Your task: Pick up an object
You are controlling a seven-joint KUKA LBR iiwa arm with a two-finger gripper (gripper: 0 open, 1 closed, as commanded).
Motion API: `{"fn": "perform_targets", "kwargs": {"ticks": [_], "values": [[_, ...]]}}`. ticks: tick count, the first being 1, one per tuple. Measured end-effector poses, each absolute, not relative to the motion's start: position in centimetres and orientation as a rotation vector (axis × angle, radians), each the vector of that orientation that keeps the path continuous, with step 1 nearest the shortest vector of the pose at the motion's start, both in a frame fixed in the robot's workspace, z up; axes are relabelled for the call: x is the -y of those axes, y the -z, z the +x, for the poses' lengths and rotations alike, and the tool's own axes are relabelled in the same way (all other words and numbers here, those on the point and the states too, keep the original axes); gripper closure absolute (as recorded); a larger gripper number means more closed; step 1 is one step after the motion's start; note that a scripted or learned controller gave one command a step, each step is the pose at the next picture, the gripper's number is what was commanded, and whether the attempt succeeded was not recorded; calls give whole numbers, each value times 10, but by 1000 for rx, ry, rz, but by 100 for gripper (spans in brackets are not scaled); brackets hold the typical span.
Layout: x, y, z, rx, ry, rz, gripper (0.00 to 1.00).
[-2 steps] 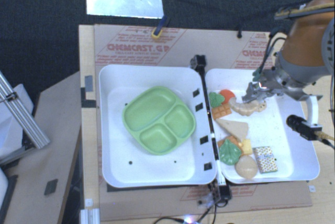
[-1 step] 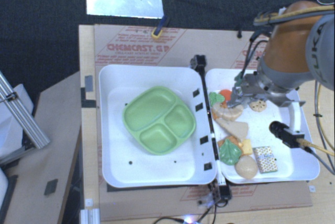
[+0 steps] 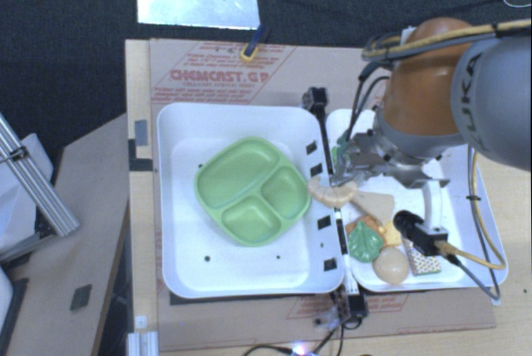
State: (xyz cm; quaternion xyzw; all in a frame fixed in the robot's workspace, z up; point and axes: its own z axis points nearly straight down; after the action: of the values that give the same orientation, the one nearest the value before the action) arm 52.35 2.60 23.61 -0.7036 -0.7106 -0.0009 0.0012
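Arm: the grey KUKA arm with its orange band [image 3: 424, 88] reaches in from the right and hangs over the upper half of the right bin, hiding much of that bin's floor.
Gripper: the two-finger gripper [image 3: 347, 171] sits low at the left edge of the right bin, just beside the divider between the bins; I cannot tell its state, since the wrist housing covers it.
Left bin: the shallow white plastic bin [image 3: 179, 263] holds a light green three-compartment plastic plate [image 3: 252, 190], lying flat and turned at a slant near the bin's middle.
Right bin: the second shallow white plastic bin [image 3: 486, 217] carries a cluster of small objects along its left edge and lower half.
Tan curved piece: a pale tan crescent-shaped item [image 3: 332, 195] lies across the divider between the bins, just below the gripper and near the green plate's right rim.
Cream wedge: a cream flat wedge [image 3: 376, 204] lies just right of the tan piece.
Green leafy toy: a dark green leaf-shaped object [image 3: 364, 243] lies near the right bin's lower left corner.
Egg: a beige egg-shaped object [image 3: 391, 265] rests at the lower edge, touching the green toy.
Patterned block: a small speckled block [image 3: 426, 264] sits just right of the egg.
Bench: the tan bench surface [image 3: 91, 180] bears a cardboard sheet with red print [image 3: 218, 76] under both bins.
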Motion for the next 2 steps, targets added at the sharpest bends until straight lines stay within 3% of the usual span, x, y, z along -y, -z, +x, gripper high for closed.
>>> {"fn": "perform_targets", "kwargs": {"ticks": [1, 2], "values": [[-75, -234, 503, 2230, 2, -2210, 100], [-68, -225, 490, 2222, -1, -2220, 100]]}}
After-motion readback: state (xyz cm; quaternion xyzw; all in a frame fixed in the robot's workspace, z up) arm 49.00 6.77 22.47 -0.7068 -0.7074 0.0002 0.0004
